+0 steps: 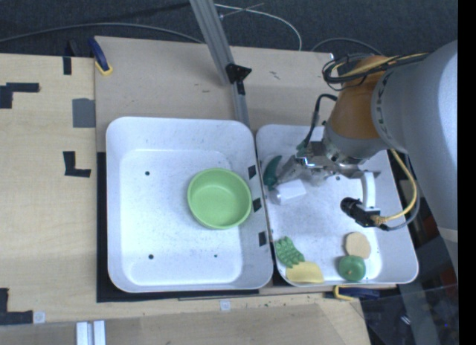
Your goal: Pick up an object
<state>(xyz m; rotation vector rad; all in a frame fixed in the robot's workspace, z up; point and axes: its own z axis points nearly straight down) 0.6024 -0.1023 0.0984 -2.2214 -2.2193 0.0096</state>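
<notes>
My gripper (292, 174) is low over the upper left part of the right bin (398, 262). Just left of it, against the bin's left wall, lies a dark green object (271, 168). A small white block (290, 192) sits directly below the gripper's tip. The arm's orange band (355, 117) and grey body rise to the right and hide the bin's upper right corner.
A light green bowl (219, 198) rests in the left bin (134, 143). At the right bin's front lie a green leafy piece (286, 249), a yellow piece (305, 272), a green round item (352, 267) and a tan round item (358, 244). A grey pole (212, 24) crosses the top.
</notes>
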